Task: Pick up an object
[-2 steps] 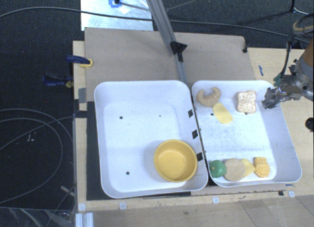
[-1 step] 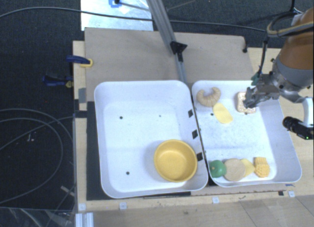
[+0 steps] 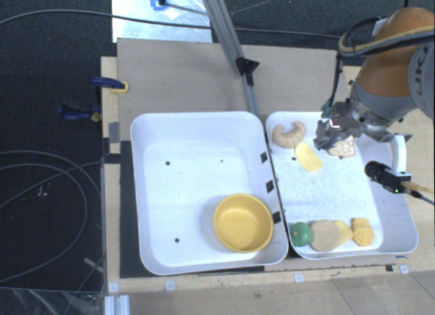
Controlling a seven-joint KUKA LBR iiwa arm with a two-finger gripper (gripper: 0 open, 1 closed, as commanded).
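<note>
gripper (image 3: 331, 137) near right bin (image 3: 380, 201) rim (far)

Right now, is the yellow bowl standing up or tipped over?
Standing up. The yellow bowl sits in the left bin with its round opening facing up, showing its inside.

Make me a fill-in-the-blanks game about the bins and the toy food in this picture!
1. The round yellow bowl sits in the ____ white bin.
2. The tan croissant-shaped toy lies in the ____ white bin.
3. The small round toy beside the flat beige disc is coloured ____.
4. The gripper hovers over the ____ bin.

Missing words: left, right, green, right
</note>
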